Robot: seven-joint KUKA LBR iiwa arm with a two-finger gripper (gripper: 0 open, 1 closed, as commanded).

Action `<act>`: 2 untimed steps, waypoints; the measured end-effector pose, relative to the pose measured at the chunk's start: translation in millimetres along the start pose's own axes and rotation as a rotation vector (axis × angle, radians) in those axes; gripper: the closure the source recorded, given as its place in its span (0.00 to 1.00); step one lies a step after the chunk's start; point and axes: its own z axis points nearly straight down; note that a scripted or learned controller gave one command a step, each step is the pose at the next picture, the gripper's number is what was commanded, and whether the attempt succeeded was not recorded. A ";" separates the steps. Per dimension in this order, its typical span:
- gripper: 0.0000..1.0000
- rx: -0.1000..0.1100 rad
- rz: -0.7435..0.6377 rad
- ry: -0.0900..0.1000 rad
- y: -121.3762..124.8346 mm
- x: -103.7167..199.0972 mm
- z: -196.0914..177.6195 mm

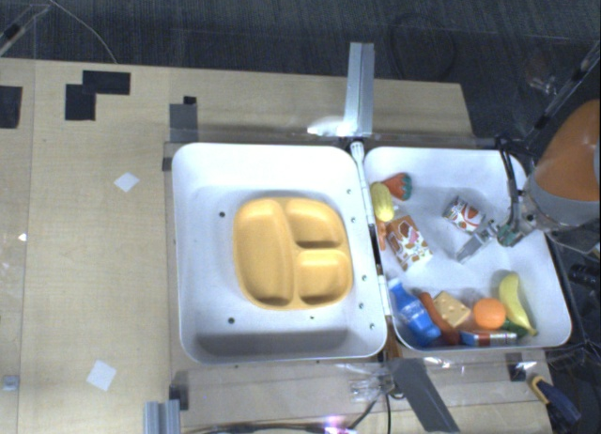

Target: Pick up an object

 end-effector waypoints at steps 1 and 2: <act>0.00 0.004 0.229 0.005 -35.3 34.9 -19.1; 0.00 0.005 0.469 0.005 -66.5 41.2 -40.4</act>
